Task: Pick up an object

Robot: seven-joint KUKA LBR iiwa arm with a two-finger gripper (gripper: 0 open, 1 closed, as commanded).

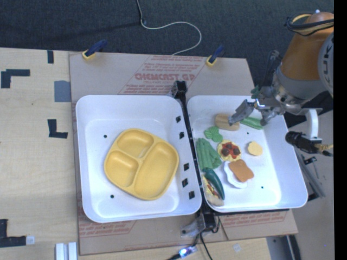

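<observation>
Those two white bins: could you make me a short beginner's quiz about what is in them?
1. True or false: the yellow tray lies in the left bin.
2. Which bin is the gripper over? A) left B) right
3. Fill in: the yellow tray has ___ compartments.

Key:
1. True. It lies alone there, left of the divider.
2. B. The gripper is at the far side of the right bin, by a tan piece and a green piece; the other toy foods lie nearer the divider.
3. Three.
</observation>
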